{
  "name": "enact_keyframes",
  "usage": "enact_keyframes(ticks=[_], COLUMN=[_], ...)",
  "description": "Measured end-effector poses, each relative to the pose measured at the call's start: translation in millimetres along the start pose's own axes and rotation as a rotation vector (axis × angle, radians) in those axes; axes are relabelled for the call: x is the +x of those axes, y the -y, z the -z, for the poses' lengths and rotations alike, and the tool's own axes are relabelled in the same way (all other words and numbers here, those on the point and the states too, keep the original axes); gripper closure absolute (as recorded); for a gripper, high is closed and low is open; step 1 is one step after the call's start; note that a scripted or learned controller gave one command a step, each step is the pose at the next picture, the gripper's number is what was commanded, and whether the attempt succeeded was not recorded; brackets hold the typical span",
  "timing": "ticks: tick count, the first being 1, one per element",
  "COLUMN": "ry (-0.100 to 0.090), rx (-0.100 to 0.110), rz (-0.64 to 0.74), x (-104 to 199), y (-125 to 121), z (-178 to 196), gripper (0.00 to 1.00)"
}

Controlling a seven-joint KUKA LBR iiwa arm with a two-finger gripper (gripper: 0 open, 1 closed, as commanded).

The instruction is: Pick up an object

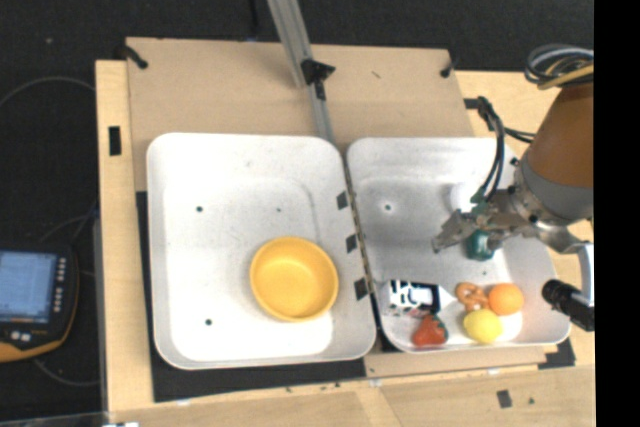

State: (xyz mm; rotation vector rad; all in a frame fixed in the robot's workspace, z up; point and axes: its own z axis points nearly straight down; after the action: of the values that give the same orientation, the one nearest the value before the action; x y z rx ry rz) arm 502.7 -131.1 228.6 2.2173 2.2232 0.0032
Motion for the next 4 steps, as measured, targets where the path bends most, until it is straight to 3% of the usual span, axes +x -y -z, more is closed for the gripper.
enact_keyframes(ticks=[1, 3, 4], ry=[0.000, 0.001, 0.002], rx=[0.000, 0.007, 0.004], rz=[-0.002, -0.004, -0.004], x=[-0.3, -15.2, -16.6], y=[0.0, -2.9, -2.9], z=[0.0, -113.0, -128.5], gripper=[0.00, 0.00, 0.00])
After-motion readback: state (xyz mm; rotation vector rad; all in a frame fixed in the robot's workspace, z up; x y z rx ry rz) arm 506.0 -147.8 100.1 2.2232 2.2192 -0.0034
